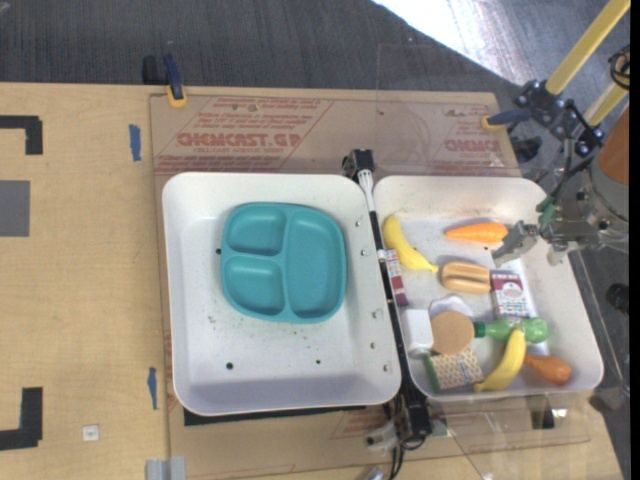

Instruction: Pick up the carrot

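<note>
Carrot (476, 233) in R bin (590, 313), upper part, long axis left-right, tip pointing left. Gripper (520, 244) just off its right end, fingers apart, nothing betw. Open floor above carrot; hot dog (466, 276) below.

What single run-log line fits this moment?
gripper: beside carrot | carrot: lying in right bin | grasp: not yet

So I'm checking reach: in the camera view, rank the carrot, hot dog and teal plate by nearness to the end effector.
From the end effector:
1. Carrot, just to its left in the right bin.
2. Hot dog, below-left, same bin.
3. Teal plate, in the left bin.
</note>
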